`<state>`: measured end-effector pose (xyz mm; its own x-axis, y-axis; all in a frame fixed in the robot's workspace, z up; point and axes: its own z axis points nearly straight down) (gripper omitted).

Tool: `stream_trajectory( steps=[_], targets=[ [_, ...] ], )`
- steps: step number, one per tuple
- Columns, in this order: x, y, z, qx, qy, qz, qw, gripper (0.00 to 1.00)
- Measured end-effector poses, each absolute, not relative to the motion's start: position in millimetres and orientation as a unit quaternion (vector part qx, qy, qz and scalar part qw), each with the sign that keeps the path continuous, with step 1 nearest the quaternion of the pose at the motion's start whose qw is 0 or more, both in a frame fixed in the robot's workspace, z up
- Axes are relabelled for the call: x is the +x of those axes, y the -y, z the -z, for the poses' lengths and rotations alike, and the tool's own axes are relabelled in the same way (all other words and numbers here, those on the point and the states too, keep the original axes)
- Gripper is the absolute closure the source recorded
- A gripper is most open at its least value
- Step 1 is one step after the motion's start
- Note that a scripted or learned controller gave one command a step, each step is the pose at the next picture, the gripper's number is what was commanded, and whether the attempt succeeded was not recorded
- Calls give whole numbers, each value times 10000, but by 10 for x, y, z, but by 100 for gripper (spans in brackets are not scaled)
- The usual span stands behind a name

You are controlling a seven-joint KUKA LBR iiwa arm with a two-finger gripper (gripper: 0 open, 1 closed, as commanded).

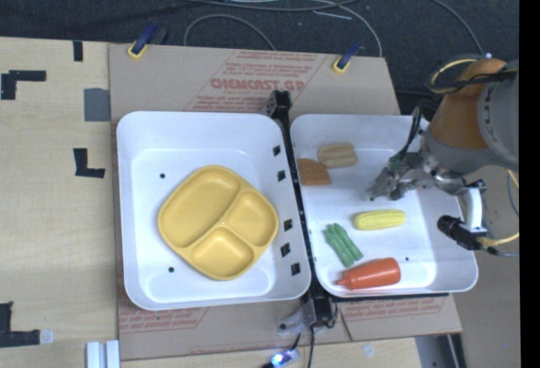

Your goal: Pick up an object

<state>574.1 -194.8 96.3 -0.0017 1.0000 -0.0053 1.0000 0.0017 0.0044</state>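
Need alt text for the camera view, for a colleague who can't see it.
The arm's pincer hangs over the right bin, just above a corn cob, with beans, a carrot and two bread pieces nearby. The left bin holds a yellow divided plate.

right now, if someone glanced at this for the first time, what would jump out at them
The big yellow plastic divided plate draws the eye first, lying tilted in the left white bin. Next come the bright toy foods in the right white bin: a yellow corn cob mid-bin, a green bean bundle and a red-orange carrot near the front edge. The claw of the grey arm hangs just above the corn cob.
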Motion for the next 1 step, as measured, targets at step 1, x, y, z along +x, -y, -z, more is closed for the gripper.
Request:
stream_trajectory(
  steps=[1],
  targets=[
    [5799,2036,-1472,7070,-7072,-6,17,100]
  ],
)
